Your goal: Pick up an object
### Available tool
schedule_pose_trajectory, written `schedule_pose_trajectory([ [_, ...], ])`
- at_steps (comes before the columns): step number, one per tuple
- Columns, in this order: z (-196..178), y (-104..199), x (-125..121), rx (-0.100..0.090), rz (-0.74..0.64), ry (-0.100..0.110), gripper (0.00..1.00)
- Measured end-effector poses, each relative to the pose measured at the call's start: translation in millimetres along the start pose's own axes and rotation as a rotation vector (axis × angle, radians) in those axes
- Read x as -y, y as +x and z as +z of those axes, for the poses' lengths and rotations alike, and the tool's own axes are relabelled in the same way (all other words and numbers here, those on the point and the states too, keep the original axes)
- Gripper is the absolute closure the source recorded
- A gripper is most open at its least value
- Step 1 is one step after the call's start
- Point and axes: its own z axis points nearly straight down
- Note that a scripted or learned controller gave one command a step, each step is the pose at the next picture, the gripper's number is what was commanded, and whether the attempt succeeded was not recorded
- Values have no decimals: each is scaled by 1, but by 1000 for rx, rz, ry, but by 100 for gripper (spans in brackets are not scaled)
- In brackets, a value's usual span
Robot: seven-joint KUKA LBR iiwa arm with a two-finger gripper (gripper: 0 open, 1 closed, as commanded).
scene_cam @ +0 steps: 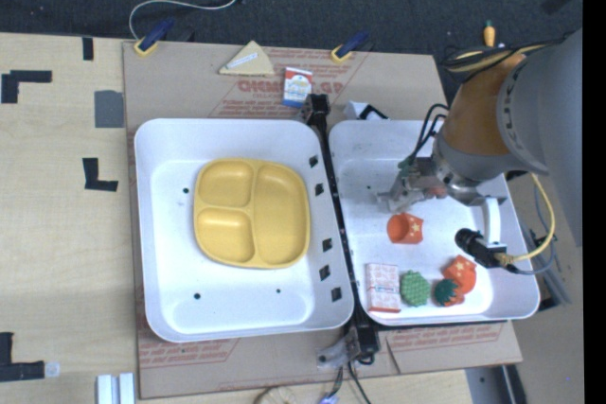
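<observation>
Grey and orange, the arm (492, 123) reaches in from your right, high over the right bin (355, 156), with the gripper (402, 194) low above that bin's middle. You cannot tell its state from this angle. Just beside it lies a small orange-red object (405, 228), apart from it. Along the near wall sit a red-and-white packet (383, 286), a green piece (414, 289) and a red-and-green toy (456, 280). Bare floor remains toward the far-left corner. A yellow divided plate (252, 212) lies in the left bin (151, 232).
</observation>
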Motion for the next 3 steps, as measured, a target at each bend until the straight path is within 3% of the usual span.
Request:
schedule_pose_trajectory([
  [1,0,0,0,0,0,1,0],
  [2,9,9,35,-1,1,0,0],
  [3,0,9,35,1,1,-2,100],
])
